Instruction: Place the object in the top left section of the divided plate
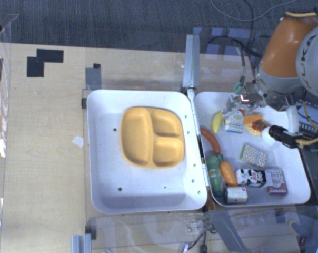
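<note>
Object: not fixed by the task sentence; judged to be the small carton (234,122), since it lies directly under the gripper (242,100) at the far end of the right bin (301,186), just right of a yellow banana-like piece (217,123).
Gripper state: poised over the carton's far edge; how far it is open cannot be told, nor whether it has hold of anything.
Key relation: the divided plate (151,136) lies well to the left of the gripper, in the left bin (103,157), across the wall shared by the two bins.
Target section: the plate's far-right compartment (166,122) is nearest the arm; the long compartment (135,136) takes up the plate's left side. Which one counts as top left is a judgement.
Neighbours: red sausage (211,140) and an orange piece (252,121) lie close by; a crowded pick, with risk of a miss.
Step in hand: judged as the pick, placement not yet done.
</note>
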`<action>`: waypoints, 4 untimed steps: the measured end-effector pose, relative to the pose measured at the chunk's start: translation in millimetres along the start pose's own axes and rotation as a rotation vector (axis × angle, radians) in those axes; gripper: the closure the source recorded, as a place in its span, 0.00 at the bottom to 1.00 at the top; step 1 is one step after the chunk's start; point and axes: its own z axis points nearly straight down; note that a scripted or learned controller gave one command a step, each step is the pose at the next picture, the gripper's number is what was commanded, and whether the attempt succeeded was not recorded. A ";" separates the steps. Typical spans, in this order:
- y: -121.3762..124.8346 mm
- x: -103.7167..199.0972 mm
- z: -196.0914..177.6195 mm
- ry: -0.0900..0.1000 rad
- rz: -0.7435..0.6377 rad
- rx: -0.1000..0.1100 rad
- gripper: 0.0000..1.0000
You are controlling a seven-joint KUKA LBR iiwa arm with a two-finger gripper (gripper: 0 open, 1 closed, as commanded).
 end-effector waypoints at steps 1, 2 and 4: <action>23.6 38.4 -47.1 0.000 0.066 0.000 1.00; 39.3 36.7 16.6 0.000 0.424 0.004 1.00; 63.5 117.5 15.3 0.001 0.215 0.001 1.00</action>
